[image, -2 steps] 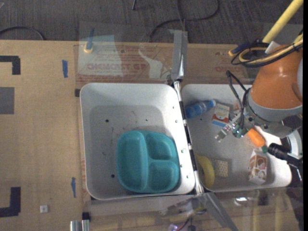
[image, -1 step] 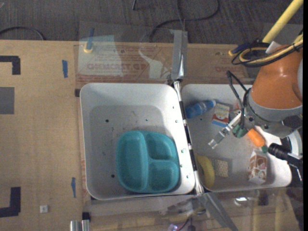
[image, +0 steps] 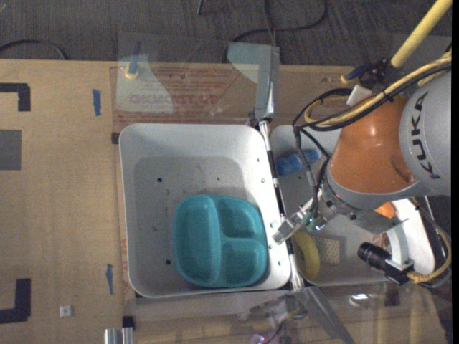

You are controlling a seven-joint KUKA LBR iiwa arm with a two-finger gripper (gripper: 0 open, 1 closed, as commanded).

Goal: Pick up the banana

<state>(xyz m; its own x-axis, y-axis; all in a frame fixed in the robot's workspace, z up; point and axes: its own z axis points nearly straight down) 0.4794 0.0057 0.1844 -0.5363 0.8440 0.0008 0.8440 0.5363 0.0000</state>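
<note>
The banana (image: 308,255) lay in the lower left of the right bin (image: 285,192), just below the claw (image: 295,224). Whether the claw was open could not be told. A short, centred descent across the fruit's width was judged best.

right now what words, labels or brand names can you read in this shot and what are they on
"KUKA": dark letters running up the grey arm, beside the orange band.
Reddish print on the clear sheet taped to the bench behind the left bin: it appears mirrored and is too blurred to read.
No lettering shows on the teal tray, the banana or the blue object.
</note>
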